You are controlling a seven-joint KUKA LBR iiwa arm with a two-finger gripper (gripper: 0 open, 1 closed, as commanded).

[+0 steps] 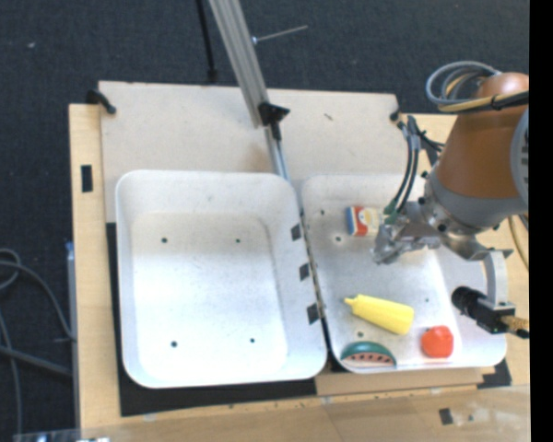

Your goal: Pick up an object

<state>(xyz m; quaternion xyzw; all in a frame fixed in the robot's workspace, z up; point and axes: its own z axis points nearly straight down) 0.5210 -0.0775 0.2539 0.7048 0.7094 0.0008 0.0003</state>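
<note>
The right bin (348,267) holds a small red, white and blue can (357,220) lying near its back. A yellow squeeze bottle (381,312) lies towards the front. A red tomato-like ball (437,342) and a watermelon slice (368,355) sit at the front rim. My gripper (390,247) hangs low over the right bin's middle, just right of and in front of the can, and above the yellow bottle. Nothing is visibly held in it.
The left bin (212,274) lies beside the right one, with a row of black clips (306,270) along their shared edge. A slanted metal pole (244,53) rises behind the bins. Cables (410,168) hang by the arm's wrist. A black bracket (482,309) sticks out at the right.
</note>
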